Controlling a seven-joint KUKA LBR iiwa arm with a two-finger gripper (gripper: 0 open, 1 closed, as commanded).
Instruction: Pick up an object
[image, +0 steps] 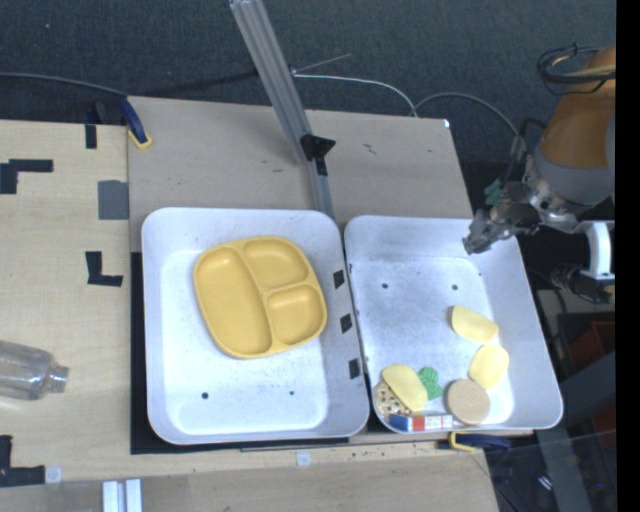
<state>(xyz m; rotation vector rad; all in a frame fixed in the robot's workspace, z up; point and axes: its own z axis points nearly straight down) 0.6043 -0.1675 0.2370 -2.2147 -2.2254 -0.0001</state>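
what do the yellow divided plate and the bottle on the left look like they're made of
Yellow divided plate: likely moulded plastic, matte, with even colour, soft rounded ridges and no glare. Bottle: clear, probably plastic though glass is possible; the bench shows through it, with pale highlights.

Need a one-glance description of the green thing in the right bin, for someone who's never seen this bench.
Go to the right white bin and look at the cluster along its near edge. The small green object sits between a pale yellow oblong piece and a round tan disc. It is the only green item there, and the smallest.
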